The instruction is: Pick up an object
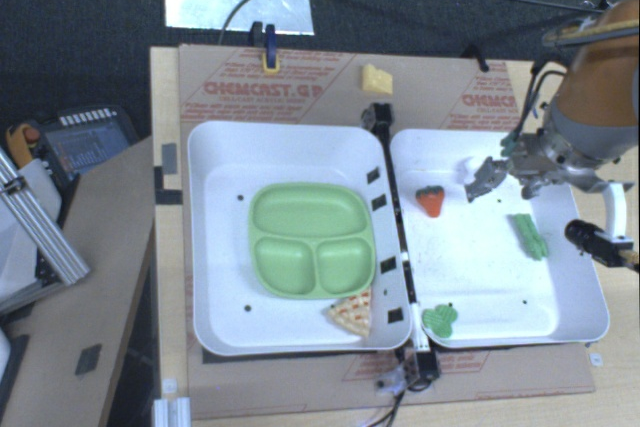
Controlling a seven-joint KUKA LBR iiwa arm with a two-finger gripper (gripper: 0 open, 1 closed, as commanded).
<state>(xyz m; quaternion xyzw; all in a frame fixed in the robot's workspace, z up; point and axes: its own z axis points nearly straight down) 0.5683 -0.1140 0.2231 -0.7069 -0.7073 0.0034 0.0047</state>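
Low in the frame's centre, a green broccoli floret toy (439,319) lies in the right white bin (575,315); a green ridged pickle piece (528,235) lies right of centre, an orange strawberry-like toy (431,201) higher. Above it, the grey gripper (487,179) hangs, fingers unclear.

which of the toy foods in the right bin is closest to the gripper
The orange strawberry, just left of the gripper. The green pod and green broccoli lie farther away.

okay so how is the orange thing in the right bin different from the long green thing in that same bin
The orange piece is short and stubby with a dark green top; the long green piece is a slim stick, one colour throughout. The orange piece lies toward the bin's left side, the green one toward its right, below the gripper. Both rest loose on the right bin floor.
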